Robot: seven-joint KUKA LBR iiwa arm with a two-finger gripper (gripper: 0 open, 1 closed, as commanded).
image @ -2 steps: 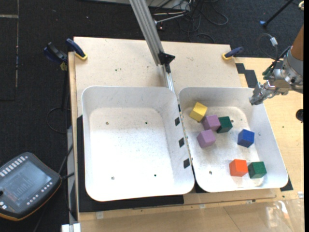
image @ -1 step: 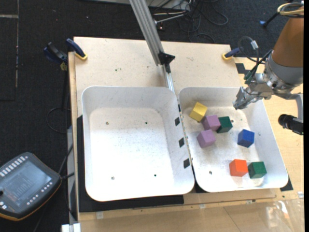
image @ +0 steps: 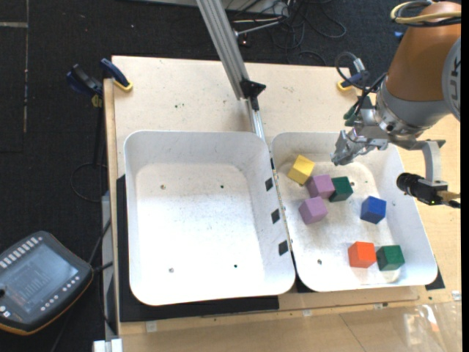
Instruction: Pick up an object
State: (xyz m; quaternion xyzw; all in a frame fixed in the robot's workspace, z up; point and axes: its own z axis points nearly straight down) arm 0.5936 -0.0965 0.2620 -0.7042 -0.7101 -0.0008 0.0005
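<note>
Nearest the camera, at 7 o'clock, a grey handheld pendant (image: 33, 281) with a screen lies on the dark floor (image: 51, 20) beside the desk (image: 183, 94). The desk is a pale speckled board edged in light wood, set over a black mat visible at its near edge.

Two shallow white bins sit side by side on it. The left bin (image: 146, 277) shows fine dark specks and a few small holes in its base. The right bin (image: 418, 233) holds seven blocks. Closest, at 5 o'clock, an orange block (image: 360, 254) touches a green block (image: 390, 257). Beyond them a blue block (image: 373, 209) stands apart. Toward the bin's centre a purple block (image: 314, 210) lies just beside a second purple block (image: 320, 185), which touches a dark green block (image: 341, 188). A yellow block (image: 300, 170) sits just past these.

The pincer (image: 344, 155) hangs over the far part of the right bin, at 3 o'clock, near the dark green block; nothing is seen between its fingers, and whether they are apart or together cannot be told.

Farther back, blue and yellow clamps (image: 91, 81) grip the desk's far corners. A slanted aluminium rail (image: 220, 31) rises toward 12 o'clock, with cables on the floor behind.
</note>
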